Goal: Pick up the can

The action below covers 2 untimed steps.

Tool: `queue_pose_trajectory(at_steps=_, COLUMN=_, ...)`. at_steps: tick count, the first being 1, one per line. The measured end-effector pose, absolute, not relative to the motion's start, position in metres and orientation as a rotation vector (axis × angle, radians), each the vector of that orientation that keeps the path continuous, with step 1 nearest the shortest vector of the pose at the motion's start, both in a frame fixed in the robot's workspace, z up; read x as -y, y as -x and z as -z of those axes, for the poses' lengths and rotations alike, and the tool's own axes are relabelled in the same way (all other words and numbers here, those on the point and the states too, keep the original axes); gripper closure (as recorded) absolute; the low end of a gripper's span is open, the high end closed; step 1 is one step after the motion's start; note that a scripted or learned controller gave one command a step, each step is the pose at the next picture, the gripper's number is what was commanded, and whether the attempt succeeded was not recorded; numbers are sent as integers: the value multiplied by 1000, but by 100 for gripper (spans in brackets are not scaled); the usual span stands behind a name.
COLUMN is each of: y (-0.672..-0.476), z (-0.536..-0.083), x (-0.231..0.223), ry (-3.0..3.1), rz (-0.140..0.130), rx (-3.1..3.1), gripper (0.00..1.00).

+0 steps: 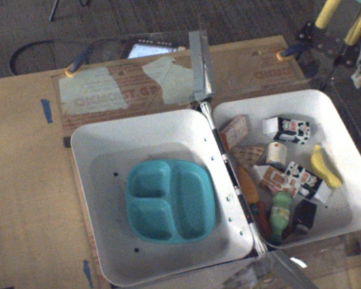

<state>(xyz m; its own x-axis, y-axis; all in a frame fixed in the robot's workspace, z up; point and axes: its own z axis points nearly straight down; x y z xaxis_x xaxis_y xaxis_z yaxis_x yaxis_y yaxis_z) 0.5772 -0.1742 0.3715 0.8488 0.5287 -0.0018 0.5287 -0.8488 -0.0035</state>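
Note:
The can (276, 154) is a small cream-coloured cylinder lying among the clutter in the upper middle of the right bin (356, 193). A cow-patterned carton (293, 129) lies just above and to the right of it. Touching its left side is a tan wedge-shaped item (250, 154). Just below it is a red and white packet (272, 179).
The right bin also holds a yellow banana (325, 167), a second cow-patterned carton (303, 179), a green bottle (280, 212), an orange carrot (247, 191), a reddish box (235, 131) and a black item (305, 215). A teal divided plate (171, 201) lies in the left bin (100, 161).

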Motion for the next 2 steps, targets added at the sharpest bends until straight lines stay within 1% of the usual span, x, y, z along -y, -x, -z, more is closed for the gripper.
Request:
queue_pose_trajectory(at_steps=1, y=-479, z=-269, x=132, ry=2977, rz=-3, rx=999, gripper=100)
queue_pose_trajectory(at_steps=2, y=-479, z=-237, x=84, ry=3008, rz=-3, rx=897, gripper=100)
